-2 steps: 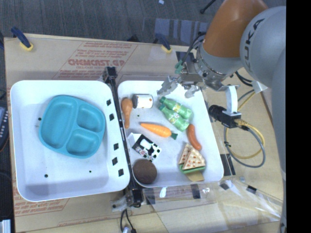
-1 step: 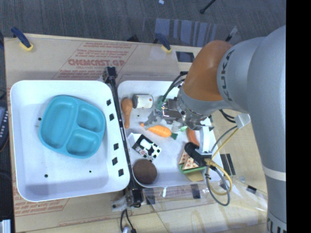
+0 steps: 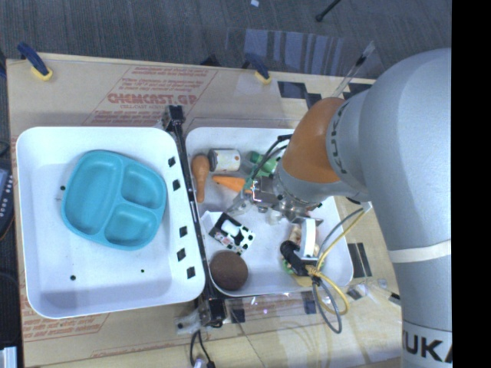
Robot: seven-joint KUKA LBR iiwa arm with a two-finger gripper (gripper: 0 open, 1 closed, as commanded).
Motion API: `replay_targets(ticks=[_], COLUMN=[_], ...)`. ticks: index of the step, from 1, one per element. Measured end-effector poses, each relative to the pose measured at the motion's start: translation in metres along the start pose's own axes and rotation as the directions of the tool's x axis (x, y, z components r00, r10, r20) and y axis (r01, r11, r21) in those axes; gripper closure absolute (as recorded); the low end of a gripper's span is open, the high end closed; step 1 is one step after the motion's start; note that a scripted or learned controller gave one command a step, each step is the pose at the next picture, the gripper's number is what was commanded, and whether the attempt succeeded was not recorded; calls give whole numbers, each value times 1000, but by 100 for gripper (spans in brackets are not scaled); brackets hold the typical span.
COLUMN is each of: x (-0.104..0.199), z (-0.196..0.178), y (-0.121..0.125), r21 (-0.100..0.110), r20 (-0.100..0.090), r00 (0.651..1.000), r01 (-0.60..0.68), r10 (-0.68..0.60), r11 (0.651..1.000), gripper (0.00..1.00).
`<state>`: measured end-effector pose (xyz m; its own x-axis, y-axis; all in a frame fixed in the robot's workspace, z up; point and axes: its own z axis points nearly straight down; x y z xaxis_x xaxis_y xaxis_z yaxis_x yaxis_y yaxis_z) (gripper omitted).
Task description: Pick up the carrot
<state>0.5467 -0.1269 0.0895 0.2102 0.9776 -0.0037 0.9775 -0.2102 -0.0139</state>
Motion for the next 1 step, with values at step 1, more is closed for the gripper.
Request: replay_targets(ticks=[1], x=[21], z=[-1], y=[84], r21=[18], r20=[4], r00=[940], r01=[-340], r10=[340], r11=[940], gripper=[0])
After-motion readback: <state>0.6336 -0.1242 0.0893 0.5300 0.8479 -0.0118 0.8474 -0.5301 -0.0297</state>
